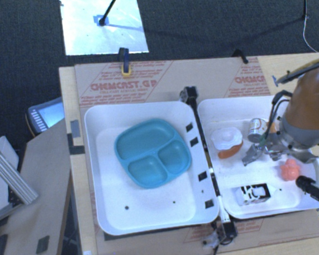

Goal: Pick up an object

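Gripper (253,153) low in my right bin (219,108).
I couldn't tell its finger spread; white cup (227,138) sat just beside.

"CHEMCAST GP" being shown in red print on the brown protective sheet (144,81) under the bins, the same red lettering being repeated, partly cut off, at the sheet's right, other print there being too small to be read
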Motion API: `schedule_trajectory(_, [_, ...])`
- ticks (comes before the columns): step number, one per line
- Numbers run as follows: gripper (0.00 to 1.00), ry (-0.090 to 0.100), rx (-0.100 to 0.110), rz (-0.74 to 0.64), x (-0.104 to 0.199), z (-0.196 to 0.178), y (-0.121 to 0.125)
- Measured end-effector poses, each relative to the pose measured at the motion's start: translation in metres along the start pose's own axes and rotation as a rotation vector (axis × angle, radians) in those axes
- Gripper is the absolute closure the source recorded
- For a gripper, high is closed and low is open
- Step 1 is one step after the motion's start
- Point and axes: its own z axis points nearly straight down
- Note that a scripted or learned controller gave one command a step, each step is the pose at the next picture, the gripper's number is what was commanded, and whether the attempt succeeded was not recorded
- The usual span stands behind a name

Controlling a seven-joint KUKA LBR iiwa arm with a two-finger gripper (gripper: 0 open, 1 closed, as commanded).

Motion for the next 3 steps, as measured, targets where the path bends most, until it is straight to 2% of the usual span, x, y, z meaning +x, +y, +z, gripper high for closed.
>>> schedule_trajectory(1, [0.00,0.000,-0.001,0.001,0.001,0.036,0.000])
schedule_trajectory(2, [1.00,-0.002,-0.005,0.001,0.000,0.024,0.001])
schedule_trajectory(3, [1.00,-0.003,-0.010,-0.003,0.006,-0.038,0.005])
